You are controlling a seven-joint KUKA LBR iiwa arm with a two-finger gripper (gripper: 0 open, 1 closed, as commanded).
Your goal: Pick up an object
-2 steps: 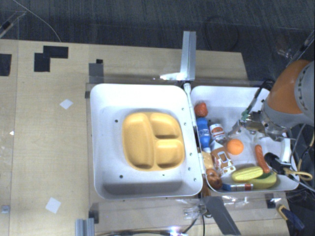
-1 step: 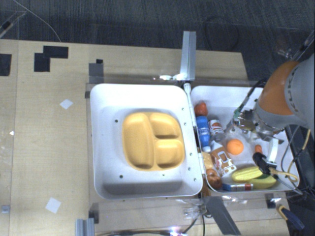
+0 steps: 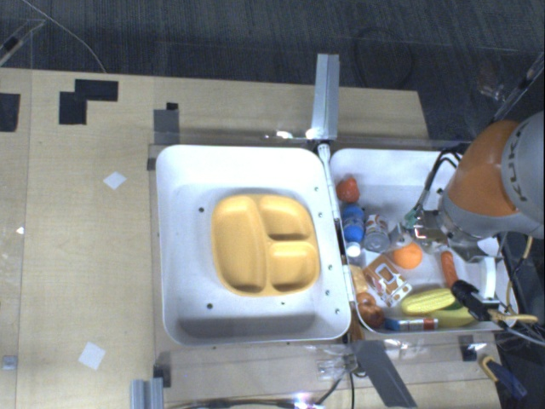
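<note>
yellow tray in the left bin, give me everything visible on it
The yellow tray looks like matte moulded plastic, a rounded rectangle with three compartments: one long one on its left, two smaller ones stacked on its right. It lies flat, open side up, about the middle of the left bin, on the floor, apart from the walls.

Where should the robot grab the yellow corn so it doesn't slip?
Probably around the middle of the yellow corn, from above, fingers closing across its narrow width. It lies flat and long near the front of the right bin, its top uncovered.
</note>
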